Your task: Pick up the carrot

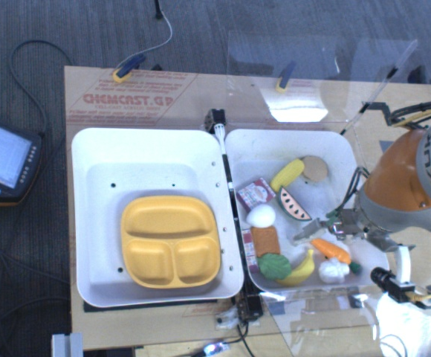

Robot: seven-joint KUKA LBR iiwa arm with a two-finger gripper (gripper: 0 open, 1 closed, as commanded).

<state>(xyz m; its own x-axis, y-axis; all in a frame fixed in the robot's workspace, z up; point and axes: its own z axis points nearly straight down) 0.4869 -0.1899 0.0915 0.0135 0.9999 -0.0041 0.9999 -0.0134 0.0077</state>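
Carrot [330, 249], a smooth orange taper, lies beside tool [321, 229].

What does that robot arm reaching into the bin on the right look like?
The arm is a rounded body with an orange band and grey beyond it. Thin black and yellow cables loop beside it. Its gripper is small, dark and metallic, with a touch of green.

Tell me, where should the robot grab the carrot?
Probably across the middle of the carrot, coming straight down from above. It lies flat and slim, slanting down to the right, so the jaws should straddle its narrow width. The garlic and banana crowd its lower side.
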